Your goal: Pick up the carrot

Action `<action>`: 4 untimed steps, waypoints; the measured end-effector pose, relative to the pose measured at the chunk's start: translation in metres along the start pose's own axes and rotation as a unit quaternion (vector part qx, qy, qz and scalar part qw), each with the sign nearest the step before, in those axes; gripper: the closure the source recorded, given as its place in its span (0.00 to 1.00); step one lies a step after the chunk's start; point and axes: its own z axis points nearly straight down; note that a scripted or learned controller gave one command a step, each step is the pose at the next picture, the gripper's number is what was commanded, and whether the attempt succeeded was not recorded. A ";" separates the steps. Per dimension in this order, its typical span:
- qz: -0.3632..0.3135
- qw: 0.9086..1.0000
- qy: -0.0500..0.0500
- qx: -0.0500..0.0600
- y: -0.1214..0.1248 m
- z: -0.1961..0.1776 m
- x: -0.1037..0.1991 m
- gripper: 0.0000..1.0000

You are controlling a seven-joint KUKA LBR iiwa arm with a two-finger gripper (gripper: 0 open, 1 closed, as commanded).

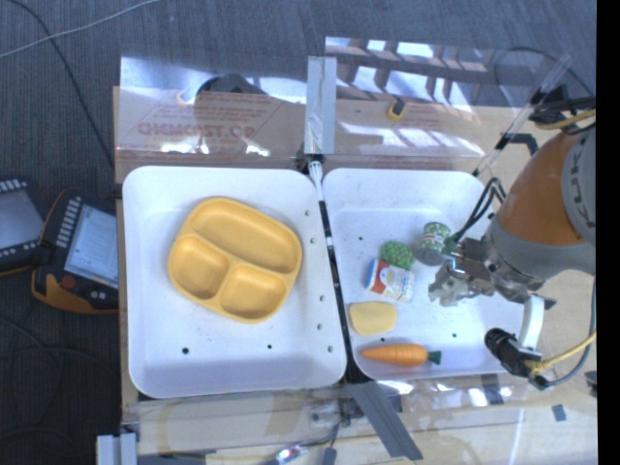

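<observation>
Carrot (394,355) lies near the front wall of the right bin (455,187), long axis roughly left-right, green stem end to the right, orange tip to the left. Pincer (449,289) hovers above the bin's right half, well apart from the carrot; whether it is open or closed cannot be told. Left bin (145,289) holds a yellow divided plate (235,257). Tabletop stands on dark carpet (145,17).
</observation>
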 end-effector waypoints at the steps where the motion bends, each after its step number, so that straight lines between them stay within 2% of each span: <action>1: 0.076 0.997 -0.001 0.000 0.027 -0.014 -0.013 1.00; 2: 0.172 0.985 -0.001 0.000 0.081 -0.010 -0.033 1.00; 3: 0.341 0.940 -0.001 0.001 0.018 -0.030 -0.063 1.00; 4: 0.404 0.915 0.000 0.001 0.023 -0.019 -0.081 1.00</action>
